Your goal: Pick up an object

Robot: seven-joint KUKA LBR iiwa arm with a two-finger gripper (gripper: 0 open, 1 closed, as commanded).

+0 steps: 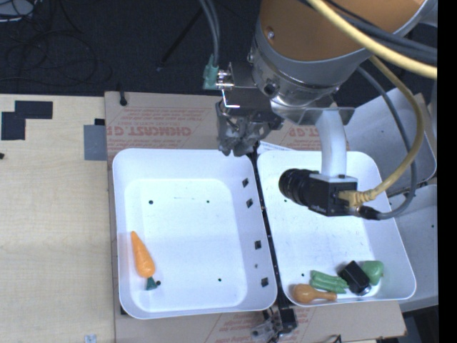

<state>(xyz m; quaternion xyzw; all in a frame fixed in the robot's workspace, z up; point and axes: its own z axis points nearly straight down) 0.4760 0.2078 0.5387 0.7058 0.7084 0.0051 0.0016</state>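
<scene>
An orange toy carrot (143, 255) with a small green top lies near the front left corner of the left bin (178, 164). At the front of the right bin (389, 227) sits a cluster: a green pod (328, 281), a black block (355, 277), a green piece (373, 269) and an orange-yellow gourd (312, 294). My gripper (239, 140) hangs high over the back end of the divider between the bins, far from all of these. Nothing shows in it.
A black cylinder on a white bracket (308, 189), with a yellow cable, sticks out from the arm over the right bin's middle. Brown cardboard (164, 123) lies under both bins. A pale wooden bench top (50, 227) spreads to the left.
</scene>
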